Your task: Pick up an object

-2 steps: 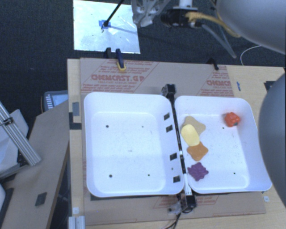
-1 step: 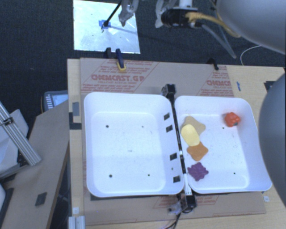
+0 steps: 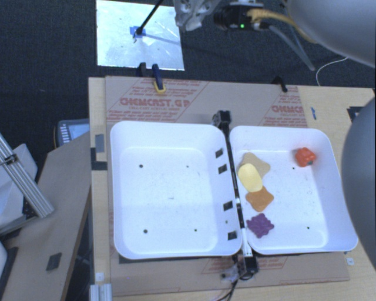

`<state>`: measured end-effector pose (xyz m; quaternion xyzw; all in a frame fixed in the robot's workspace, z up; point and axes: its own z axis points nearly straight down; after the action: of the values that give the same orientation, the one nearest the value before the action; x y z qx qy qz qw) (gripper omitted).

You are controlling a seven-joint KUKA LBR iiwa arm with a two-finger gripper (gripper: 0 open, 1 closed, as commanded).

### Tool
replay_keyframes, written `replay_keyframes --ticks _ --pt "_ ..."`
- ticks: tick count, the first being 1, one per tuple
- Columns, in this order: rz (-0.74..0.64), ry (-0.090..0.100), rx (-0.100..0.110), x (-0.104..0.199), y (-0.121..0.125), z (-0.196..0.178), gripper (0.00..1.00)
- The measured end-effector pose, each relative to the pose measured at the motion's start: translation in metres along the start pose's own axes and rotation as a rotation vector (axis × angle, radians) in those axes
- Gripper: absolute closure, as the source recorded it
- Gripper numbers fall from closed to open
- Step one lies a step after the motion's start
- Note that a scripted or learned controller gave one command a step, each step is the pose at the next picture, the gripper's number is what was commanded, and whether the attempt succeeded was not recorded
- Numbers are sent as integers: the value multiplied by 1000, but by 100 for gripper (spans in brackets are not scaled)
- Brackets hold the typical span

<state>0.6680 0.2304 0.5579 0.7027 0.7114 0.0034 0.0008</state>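
Claw held past the bench's far side, grey arm stretched in from the right.
Its opening cannot be told. Well below it and to its right, a yellow piece, orange slab, purple cluster and red lump are seen in the right bin.
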Motion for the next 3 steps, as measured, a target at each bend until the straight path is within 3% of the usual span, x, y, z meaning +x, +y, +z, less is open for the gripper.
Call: replay_keyframes --ticks 1,2,3 --pt "-1 0 1 0 0 0 0" --pt "-4 1 -2 1 0 -11 100" --pt "-5 1 -1 1 0 -11 0"
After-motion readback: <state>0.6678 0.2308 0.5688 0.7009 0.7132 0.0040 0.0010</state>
